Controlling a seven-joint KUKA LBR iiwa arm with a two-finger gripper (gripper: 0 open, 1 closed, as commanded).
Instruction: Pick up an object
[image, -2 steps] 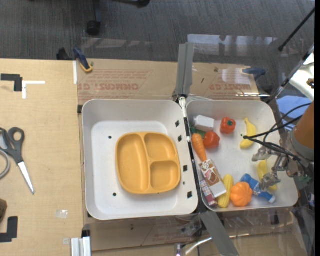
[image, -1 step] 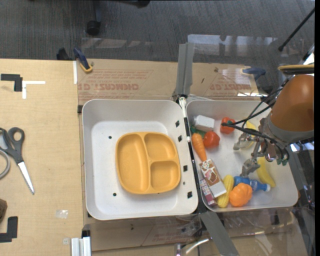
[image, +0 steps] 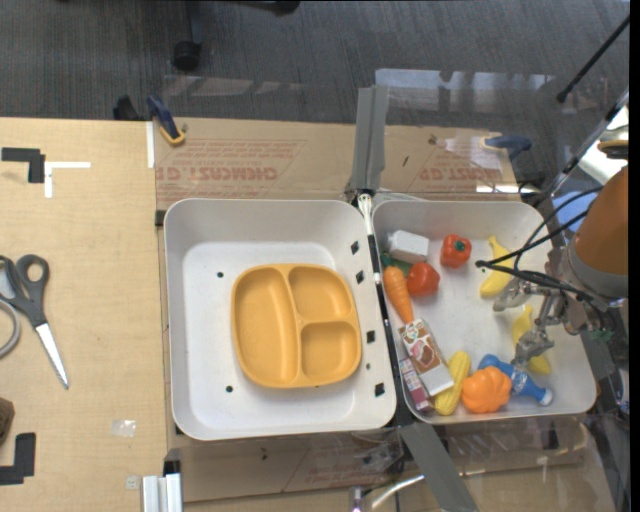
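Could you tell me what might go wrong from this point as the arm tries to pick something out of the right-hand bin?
1. The gripper hangs over a tight cluster: a yellow piece, a blue item and the orange pumpkin lie close together, so it may nudge or pinch the wrong one.
2. Black cables trail across the right bin near the banana and could drag it.
3. That cluster sits near the bin's wall, which may block a finger.
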